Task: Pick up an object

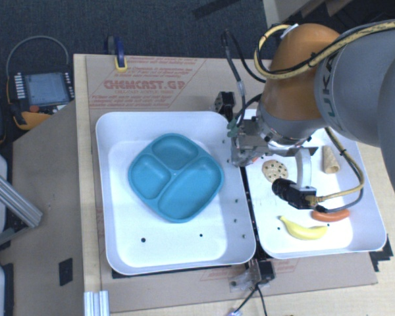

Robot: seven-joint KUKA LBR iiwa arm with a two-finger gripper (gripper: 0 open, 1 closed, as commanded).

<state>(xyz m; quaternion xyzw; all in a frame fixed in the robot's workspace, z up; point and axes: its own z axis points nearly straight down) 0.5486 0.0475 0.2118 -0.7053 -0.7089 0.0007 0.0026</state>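
One plate (176,176) in the left bin (118,236); cookie (274,170), banana (303,229) in the right bin (274,241); gripper (247,151) over its left rim, open or closed impossible to tell.

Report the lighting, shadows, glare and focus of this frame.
Camera view: the light is even and soft, with no hard glare; the left bin stays bright yet its rim reads clearly; the blue plate throws only a faint shadow; the arm, nearest the lens, looks oversized and slightly soft; the banana and cookie are small but clear.

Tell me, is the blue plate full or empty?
Empty: the blue plate shows three compartments of bare blue, nothing lying in them.
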